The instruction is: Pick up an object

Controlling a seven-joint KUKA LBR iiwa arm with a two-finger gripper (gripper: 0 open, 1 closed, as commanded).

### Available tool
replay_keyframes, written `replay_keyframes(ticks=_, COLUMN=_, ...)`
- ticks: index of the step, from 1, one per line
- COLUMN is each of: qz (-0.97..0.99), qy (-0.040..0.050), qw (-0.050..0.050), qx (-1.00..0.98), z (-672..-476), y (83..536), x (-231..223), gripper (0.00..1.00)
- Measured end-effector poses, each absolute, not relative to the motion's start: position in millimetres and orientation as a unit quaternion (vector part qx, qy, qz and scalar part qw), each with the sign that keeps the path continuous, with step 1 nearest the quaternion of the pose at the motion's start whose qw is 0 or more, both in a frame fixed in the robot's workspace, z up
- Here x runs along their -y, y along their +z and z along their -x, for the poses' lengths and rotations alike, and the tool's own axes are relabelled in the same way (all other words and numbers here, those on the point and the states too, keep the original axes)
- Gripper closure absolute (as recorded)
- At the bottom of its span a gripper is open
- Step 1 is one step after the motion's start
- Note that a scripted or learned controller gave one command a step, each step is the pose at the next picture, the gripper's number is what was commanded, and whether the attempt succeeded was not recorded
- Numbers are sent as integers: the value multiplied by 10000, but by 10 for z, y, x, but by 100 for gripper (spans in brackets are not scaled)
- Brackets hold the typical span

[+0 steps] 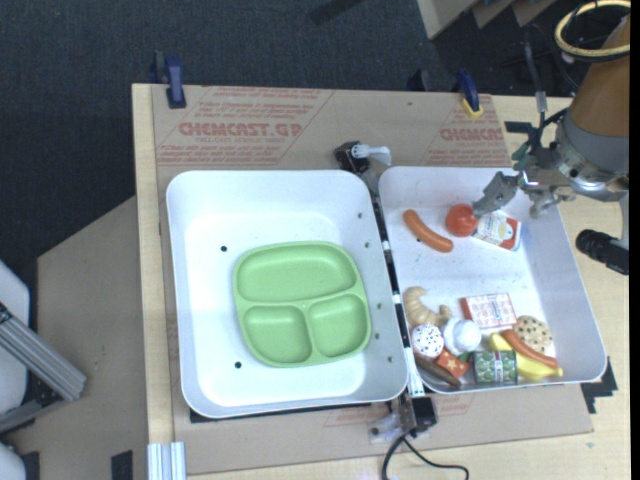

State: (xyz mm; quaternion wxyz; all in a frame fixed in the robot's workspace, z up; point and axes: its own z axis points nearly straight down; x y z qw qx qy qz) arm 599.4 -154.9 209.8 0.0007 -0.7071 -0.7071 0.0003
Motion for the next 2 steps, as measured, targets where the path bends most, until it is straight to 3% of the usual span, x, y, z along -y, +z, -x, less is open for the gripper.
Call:
replay_keyframes(ticks=1, qz=7057, qy=3, qw=20, qx=7085, z=-6519, y=775, x=1305, gripper=0)
replay_keyframes(ticks=2, qz=7064, qy=-9, qw=-13, qx=7079, z=-6525, y=957, x=1326, gripper=100)
